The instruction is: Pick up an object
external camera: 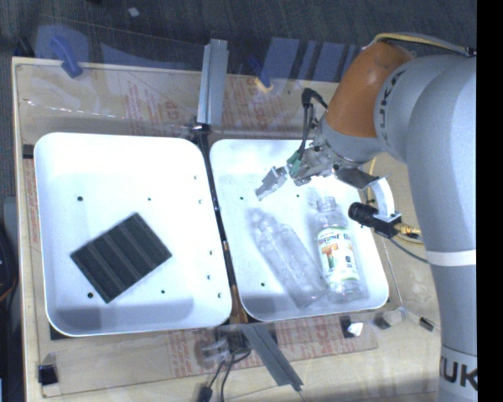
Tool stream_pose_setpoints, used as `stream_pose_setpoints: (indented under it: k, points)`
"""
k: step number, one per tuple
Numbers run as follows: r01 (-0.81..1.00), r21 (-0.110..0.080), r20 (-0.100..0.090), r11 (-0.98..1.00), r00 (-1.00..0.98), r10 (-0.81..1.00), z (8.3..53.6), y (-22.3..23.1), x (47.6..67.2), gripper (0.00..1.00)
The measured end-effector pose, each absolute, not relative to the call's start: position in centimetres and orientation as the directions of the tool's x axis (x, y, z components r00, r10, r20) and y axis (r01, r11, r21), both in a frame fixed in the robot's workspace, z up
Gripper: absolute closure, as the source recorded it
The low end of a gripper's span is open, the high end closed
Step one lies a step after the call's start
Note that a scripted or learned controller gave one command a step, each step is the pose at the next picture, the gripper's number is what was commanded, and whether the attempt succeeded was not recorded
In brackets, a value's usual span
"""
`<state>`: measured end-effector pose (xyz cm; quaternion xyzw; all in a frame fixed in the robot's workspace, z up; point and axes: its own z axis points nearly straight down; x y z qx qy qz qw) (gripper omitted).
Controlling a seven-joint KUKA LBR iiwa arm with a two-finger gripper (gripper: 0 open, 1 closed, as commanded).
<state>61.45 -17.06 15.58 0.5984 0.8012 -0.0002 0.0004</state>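
Hovering over the right bin, end effector grip state unclear; two clear bottles lie in that bin below it, labelled one beside.

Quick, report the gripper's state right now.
Gripper: above the right bin, near its far end, nothing visibly between its fingers; open or shut cannot be told.

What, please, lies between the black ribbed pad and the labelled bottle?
In the camera view, the clear bottle lies between the black ribbed pad and the labelled bottle.
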Motion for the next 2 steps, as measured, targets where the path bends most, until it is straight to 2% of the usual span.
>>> stream_pose_setpoints:
  k: [1, 2]
  points:
    - [0.954, 0.0, 0.0, 0.301, -0.301, 0.954, 14.8, -20.4, 63.2, 0.0]
    - [0.97, -0.003, 0.001, 0.244, -0.243, 0.97, 13.4, -21.0, 57.5, 0.0]
